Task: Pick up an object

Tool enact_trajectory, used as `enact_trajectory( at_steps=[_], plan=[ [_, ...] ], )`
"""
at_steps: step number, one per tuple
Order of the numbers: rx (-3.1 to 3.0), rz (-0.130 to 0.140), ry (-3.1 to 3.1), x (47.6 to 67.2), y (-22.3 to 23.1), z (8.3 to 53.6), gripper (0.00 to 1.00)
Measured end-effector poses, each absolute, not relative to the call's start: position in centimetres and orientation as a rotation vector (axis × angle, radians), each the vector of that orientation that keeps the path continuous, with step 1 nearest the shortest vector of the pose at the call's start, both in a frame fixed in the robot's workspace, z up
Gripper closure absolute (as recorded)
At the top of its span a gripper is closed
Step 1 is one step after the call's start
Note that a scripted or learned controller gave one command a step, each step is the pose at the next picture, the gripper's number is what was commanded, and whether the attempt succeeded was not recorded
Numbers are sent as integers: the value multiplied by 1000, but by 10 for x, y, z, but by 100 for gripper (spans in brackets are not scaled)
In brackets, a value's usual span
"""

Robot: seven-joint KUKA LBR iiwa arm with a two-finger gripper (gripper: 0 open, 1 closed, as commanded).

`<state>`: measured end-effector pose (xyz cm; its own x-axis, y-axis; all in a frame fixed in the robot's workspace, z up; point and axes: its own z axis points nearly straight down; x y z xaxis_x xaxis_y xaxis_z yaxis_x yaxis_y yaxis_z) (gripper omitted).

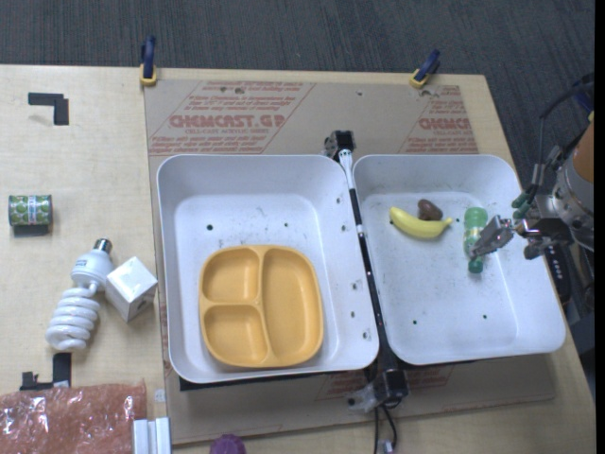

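The right bin (454,324) holds a yellow banana (419,223), a small brown object (430,209) touching the banana's far side, and a green bottle-like item (474,227) lying near the right wall. My gripper (492,237) reaches in from the right edge and hangs low over the green item, overlapping its right side. From this angle I cannot tell whether anything is held. A yellow divided plate (261,305) lies in the left bin (184,183).
On the bench left of the bins are a spiral light bulb (76,303), a small white box (131,288), a green can (30,212) and a pink bag (71,422). A black bar (359,235) runs between the bins.
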<state>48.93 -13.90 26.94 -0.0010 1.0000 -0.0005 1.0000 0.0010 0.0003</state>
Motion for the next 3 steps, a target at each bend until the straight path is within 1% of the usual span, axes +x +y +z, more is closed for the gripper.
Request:
enact_trajectory(
  at_steps=[1,2,3],
  plan=[
    [2223,0,2220,482,-180,140,0],
    [2222,1,2220,478,-140,92,0],
    [2222,3,2217,479,-141,102,100]
  ],
)
